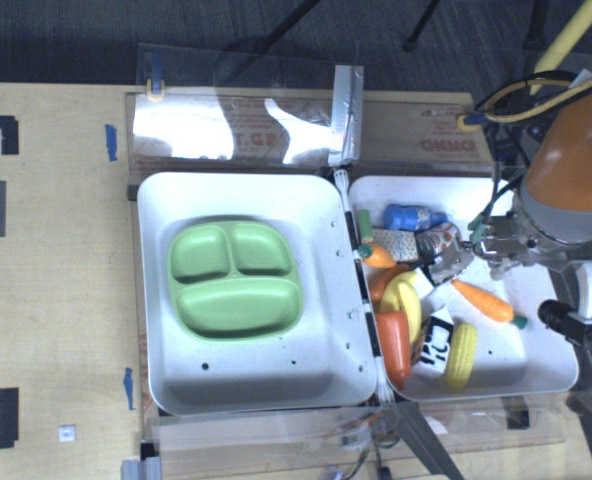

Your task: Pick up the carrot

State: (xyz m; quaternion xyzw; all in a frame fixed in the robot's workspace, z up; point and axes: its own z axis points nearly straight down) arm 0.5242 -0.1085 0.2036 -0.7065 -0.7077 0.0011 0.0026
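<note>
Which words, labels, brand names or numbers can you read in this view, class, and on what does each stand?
None can be read for certain.
Red lettering on the cardboard behind the bins: too blurred.
White marks on the black card in the right bin: illegible.
Blue bottle: label too small.

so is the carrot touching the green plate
Apart. The camera view shows the carrot lying in the right bin and the green plate in the left bin, bin walls between them.

carrot (484, 303) lying pretty much in the open, bare bin floor (536, 353) sitting to its right, corn cob (462, 354) and black-and-white box (436, 342) crowding below-left, tool (454, 258) hovering close at its upper-left
</note>
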